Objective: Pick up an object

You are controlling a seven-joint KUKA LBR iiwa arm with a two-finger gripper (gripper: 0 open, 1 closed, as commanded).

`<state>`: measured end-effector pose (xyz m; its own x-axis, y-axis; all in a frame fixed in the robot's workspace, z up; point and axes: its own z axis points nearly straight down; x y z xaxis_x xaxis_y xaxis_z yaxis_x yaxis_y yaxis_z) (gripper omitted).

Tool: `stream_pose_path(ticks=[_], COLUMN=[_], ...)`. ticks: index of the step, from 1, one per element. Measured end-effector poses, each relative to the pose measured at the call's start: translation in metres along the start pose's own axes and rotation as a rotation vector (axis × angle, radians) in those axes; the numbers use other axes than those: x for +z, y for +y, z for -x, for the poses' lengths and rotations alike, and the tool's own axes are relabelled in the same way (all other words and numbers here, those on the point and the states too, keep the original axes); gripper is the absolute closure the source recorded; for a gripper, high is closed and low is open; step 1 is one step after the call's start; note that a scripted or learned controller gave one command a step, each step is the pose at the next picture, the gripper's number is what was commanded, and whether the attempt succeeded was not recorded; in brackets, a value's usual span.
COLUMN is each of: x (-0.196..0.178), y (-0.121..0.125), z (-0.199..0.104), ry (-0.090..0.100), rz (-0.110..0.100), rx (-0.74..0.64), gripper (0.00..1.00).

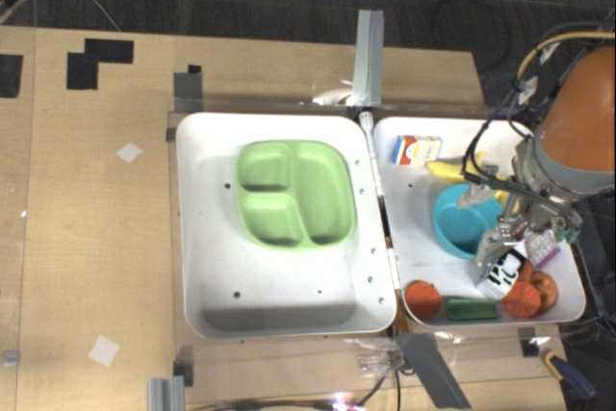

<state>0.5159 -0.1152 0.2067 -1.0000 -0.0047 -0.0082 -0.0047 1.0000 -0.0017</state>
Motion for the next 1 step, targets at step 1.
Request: stream_pose_path(ticks=[1], x=[0.1123], y=[-0.0042], z=[0.0408], ry=[-0.007], rz=[0.000], rx=[0.117], gripper=[0.00])
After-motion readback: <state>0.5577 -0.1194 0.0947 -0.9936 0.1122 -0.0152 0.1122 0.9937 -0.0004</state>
